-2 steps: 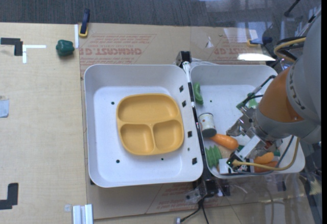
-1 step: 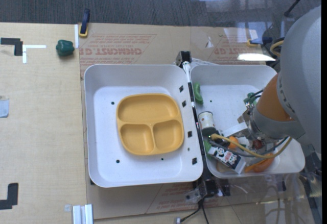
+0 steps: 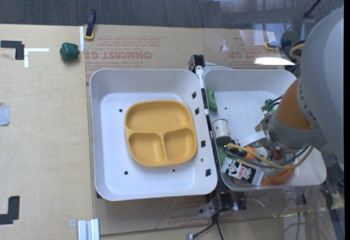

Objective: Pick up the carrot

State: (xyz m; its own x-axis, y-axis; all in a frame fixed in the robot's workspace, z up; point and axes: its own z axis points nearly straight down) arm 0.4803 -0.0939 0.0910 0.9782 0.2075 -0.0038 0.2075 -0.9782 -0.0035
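Cardboard-covered desk (image 3: 49,140) carries two white bins side by side. Fingers (image 3: 273,152) sit low in the right bin (image 3: 240,87), at about five o'clock within it; whether they are open or closed cannot be told, as wrist and cables hide them. Just below them, at the bin's bottom edge, lies the orange carrot (image 3: 278,176), partly covered. At nine o'clock from the fingers lie a small cylindrical can (image 3: 221,129) and a black-and-white box (image 3: 241,170). The left bin (image 3: 104,124) holds a yellow divided plate (image 3: 161,132).
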